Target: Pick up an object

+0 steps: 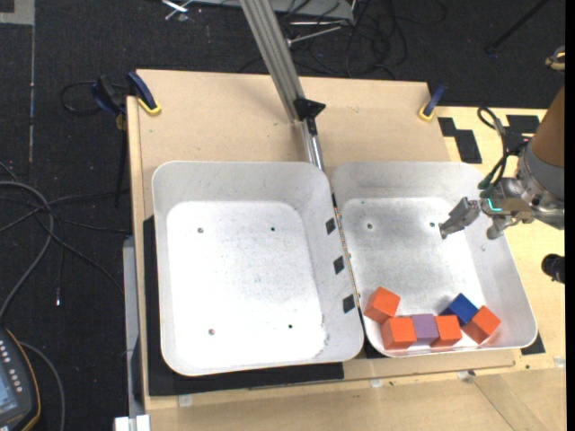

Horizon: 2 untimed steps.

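**Claw spread over right bin, nothing gripped**

Claw (474,222) sits at about 3 o'clock in the view, above the upper right part of the right bin (409,176). Its two fingers are spread apart: one finger (456,217) points toward 8 o'clock over the bin floor, the other sits near the bin's right rim. Nothing lies between them. The arm (550,155) enters from the 3 o'clock edge, grey, with an orange band above the wrist.

Blocks are clustered at the 6 o'clock end of the right bin, well apart from the claw. Orange block A (384,303) is tilted, at the cluster's 10 o'clock side. Orange block B (400,332), purple block (424,329) and orange block C (447,329) lie in a row, touching, along the near wall. Blue block (463,307) sits just behind the row's right end; orange block D (482,324) is beside it at 4 o'clock, close to the corner.

Left bin (171,241) lies at 9 o'clock from the right one, the two rims meeting at centre. Both rest on the bench (225,119).
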{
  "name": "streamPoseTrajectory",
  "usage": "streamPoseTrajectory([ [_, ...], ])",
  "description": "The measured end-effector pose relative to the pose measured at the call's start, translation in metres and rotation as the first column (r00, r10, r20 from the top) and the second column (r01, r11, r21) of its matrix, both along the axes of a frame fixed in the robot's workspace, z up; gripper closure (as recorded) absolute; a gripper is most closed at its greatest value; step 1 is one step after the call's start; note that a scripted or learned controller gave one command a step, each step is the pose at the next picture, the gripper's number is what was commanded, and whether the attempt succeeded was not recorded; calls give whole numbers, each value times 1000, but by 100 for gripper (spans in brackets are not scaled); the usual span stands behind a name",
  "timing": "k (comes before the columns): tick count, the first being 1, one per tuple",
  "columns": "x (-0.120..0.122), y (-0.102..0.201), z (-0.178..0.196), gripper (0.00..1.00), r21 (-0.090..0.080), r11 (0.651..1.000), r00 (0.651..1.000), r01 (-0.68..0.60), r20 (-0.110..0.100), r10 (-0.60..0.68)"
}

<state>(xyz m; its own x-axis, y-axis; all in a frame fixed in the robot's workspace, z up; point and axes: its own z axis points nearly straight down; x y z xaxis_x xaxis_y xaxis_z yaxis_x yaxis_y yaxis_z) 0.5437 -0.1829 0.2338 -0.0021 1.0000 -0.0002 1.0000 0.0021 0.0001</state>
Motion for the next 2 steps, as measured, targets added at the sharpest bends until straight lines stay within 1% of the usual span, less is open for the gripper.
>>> streamPoseTrajectory([
  [1,-6,15,-15,0,1,1000,1000,-1,-2,1],
  [2,101,19,-140,0,0,1000,1000,-2,-1,2],
])
